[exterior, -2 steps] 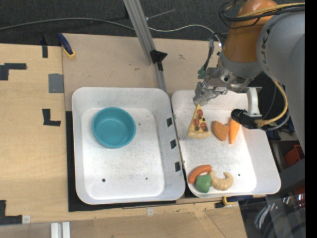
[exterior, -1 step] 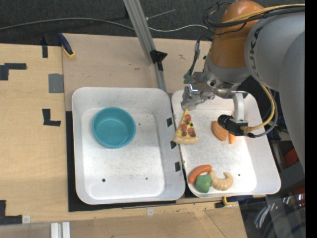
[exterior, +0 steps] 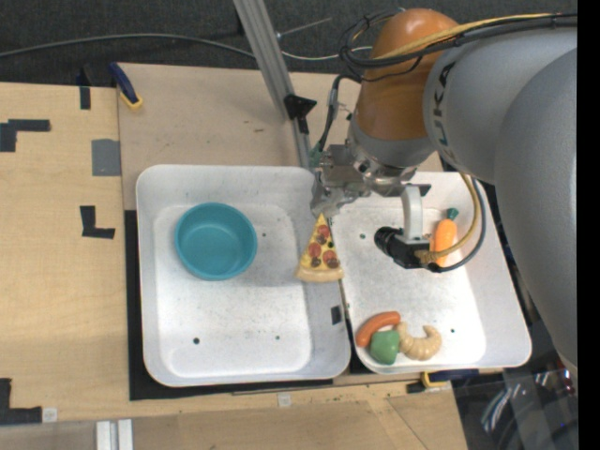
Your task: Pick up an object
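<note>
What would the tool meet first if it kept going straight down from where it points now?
Most likely the pizza slice: the tool sits right at its narrow tip, at the inner edge of the left bin. Height is hard to judge; they may already touch.

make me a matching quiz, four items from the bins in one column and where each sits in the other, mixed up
Items:
1. teal bowl
2. pizza slice
3. carrot
4. croissant

Places:
A. right bin, near front edge, beside a green vegetable
B. left bin, left part
C. hanging below the gripper, at the divide between bins
D. right bin, right side, by a black object

Pairs: 1-B, 2-C, 3-D, 4-A
</note>
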Robot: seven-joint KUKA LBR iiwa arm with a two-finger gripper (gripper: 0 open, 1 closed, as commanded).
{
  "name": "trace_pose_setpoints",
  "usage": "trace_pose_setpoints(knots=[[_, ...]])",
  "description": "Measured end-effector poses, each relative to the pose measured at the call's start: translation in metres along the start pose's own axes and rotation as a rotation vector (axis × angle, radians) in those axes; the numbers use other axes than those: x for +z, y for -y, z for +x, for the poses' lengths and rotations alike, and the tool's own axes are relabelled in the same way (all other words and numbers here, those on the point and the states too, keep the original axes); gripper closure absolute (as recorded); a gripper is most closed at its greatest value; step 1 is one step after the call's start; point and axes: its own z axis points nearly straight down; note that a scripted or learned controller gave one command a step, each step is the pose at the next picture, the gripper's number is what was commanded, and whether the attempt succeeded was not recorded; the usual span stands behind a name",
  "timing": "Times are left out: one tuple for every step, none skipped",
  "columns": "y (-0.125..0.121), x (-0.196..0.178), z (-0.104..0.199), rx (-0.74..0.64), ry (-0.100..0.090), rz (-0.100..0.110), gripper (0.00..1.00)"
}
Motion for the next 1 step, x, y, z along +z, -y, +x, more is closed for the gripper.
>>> trace_pose_setpoints(knots=[[0.0170,0.0109,0.0443,0.001,0.001,0.001,1.00]])
